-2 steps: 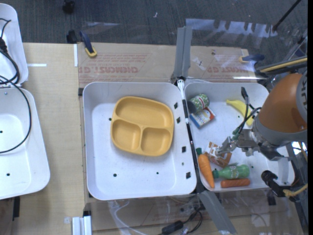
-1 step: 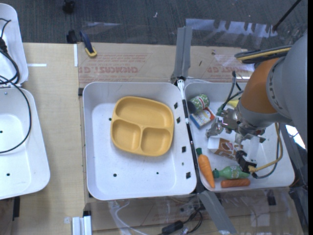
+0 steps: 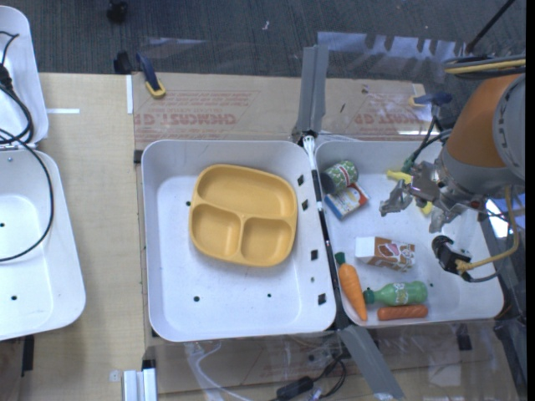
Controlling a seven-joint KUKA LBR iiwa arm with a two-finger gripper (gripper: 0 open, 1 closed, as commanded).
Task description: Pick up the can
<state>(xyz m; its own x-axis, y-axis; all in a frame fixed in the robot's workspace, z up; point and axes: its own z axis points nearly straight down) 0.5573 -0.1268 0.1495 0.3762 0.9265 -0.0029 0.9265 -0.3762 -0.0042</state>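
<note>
The can (image 3: 341, 174) is green and white and lies on its side in the far left corner of the right bin (image 3: 481, 295). It touches a small red and white packet (image 3: 348, 200) just in front of it. My gripper (image 3: 415, 210) hangs over the middle of the right bin, to the right of the can and apart from it. Its fingers (image 3: 391, 205) are open and spread, with nothing between them.
In the right bin's near half lie a brown and white carton (image 3: 386, 253), a carrot (image 3: 352, 287), a green bottle (image 3: 398, 292) and a red sausage-like piece (image 3: 402, 312). A yellow divided plate (image 3: 243, 215) sits in the left bin (image 3: 167, 291). A black cable loop (image 3: 451, 259) hangs beside the arm.
</note>
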